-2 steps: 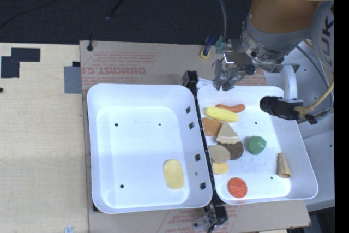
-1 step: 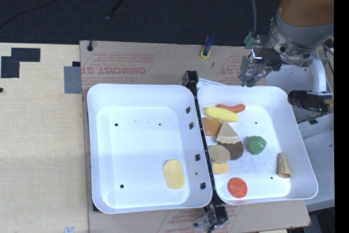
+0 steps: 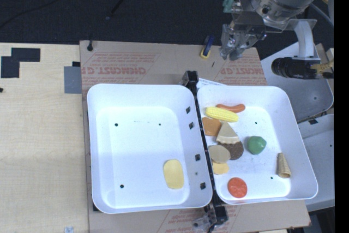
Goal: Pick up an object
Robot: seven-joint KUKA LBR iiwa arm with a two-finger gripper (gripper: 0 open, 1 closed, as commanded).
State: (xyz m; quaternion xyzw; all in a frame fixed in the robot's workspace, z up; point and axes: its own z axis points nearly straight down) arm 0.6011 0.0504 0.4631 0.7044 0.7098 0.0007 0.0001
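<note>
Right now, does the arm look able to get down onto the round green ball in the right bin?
Probably yes. The round green ball lies apart from the other pieces, with bare white floor around it and nothing over it. The pincer hangs beyond the bin's far rim, so it would have to travel in.

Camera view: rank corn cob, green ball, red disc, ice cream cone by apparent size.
1. corn cob, longest
2. red disc and green ball look alike; not ranking them
3. ice cream cone, slimmest

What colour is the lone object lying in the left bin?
Pale yellow: a smooth oval piece near the left bin's lower right corner, seen in the camera view.
</note>
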